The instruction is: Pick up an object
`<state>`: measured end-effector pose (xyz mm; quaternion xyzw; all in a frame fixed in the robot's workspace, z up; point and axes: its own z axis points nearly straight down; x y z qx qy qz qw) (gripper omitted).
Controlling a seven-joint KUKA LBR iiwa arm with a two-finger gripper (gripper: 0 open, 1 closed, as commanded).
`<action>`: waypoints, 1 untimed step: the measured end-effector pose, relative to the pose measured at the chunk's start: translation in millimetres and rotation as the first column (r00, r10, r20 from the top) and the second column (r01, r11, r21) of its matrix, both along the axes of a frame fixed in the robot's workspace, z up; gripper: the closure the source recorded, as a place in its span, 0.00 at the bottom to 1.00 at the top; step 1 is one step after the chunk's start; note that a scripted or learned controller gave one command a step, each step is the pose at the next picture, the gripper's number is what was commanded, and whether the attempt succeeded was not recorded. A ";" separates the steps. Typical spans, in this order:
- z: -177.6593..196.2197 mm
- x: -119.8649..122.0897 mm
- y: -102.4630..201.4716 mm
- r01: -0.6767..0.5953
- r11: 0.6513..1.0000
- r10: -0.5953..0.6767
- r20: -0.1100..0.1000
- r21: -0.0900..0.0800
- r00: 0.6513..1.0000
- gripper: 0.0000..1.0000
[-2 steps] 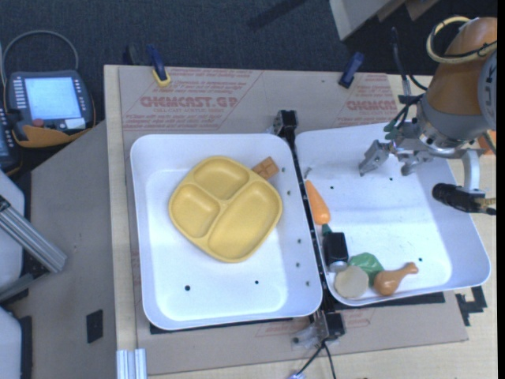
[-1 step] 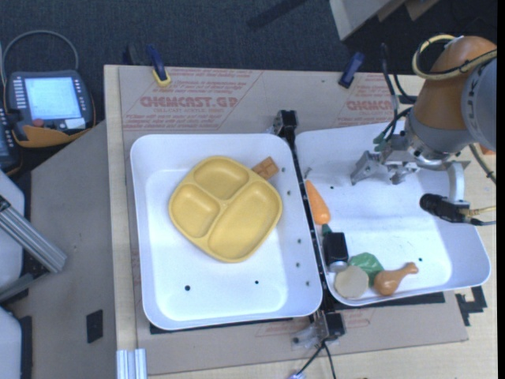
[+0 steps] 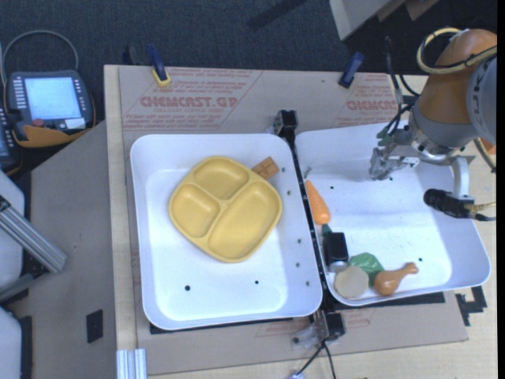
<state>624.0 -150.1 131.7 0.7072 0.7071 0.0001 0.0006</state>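
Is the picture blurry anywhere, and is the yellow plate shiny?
In the camera view the yellow plate is sharp with only soft shine; the gripper looks a bit fuzzy; the right bin is bright white, with a soft shadow under the arm.

Look to the white bins (image 3: 150, 235) on the cardboard sheet (image 3: 237, 101). Well left of them you'll see a teach pendant (image 3: 49, 105), screen lit; behind them, two clamps (image 3: 160, 69) grip the sheet's far edge.
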 end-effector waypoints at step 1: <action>44.6 6.7 -3.2 -0.001 1.000 0.001 0.003 -0.001 1.000 1.00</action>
